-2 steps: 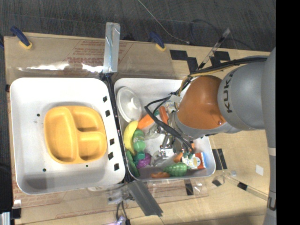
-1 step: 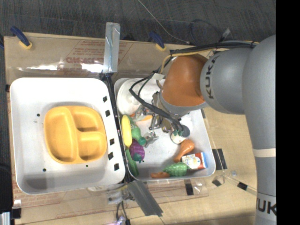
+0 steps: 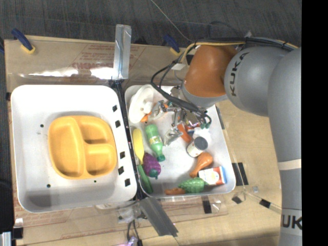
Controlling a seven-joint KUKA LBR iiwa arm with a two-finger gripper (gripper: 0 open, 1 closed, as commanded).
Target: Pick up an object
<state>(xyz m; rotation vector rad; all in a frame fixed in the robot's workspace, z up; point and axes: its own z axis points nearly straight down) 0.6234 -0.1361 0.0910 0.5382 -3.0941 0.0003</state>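
The right bin (image 3: 225, 152) holds several toy foods. A green bottle (image 3: 154, 141) lies beside a yellow banana (image 3: 138, 145), with purple grapes (image 3: 151, 165) below them. A small can (image 3: 196, 146), an orange drumstick (image 3: 202, 162) and a white and orange carton (image 3: 214, 176) lie toward the right wall. A bumpy green vegetable (image 3: 192, 185) rests at the front. My gripper (image 3: 176, 130) hangs low over the middle of this bin, just right of the green bottle, with a small orange piece (image 3: 184, 134) beside it. What lies under it is hidden.
The left bin (image 3: 31, 101) holds a yellow divided tray (image 3: 82, 146). A white rounded toy (image 3: 141, 104) sits at the back left corner of the right bin. Cables loop off the wrist above the bin's back edge. The grey arm covers the bench's right side.
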